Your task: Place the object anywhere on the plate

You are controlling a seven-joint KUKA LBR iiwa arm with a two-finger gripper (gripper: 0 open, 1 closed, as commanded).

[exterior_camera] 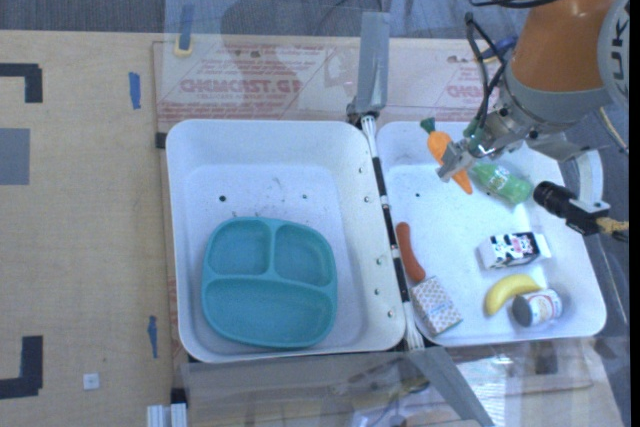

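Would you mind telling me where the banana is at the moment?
The banana lies in the right bin, near its front right corner, just below the small milk carton and beside the round can.

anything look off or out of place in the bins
Mostly tidy. The hot dog lies tight against the right bin's left wall, and the patterned box sits askew in the near-left corner. The plate sits flat in the left bin.

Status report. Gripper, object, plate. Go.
Gripper low over right bin, at the carrot; grasp unconfirmed. Teal plate in left bin, nothing on it. Bin divider between them.
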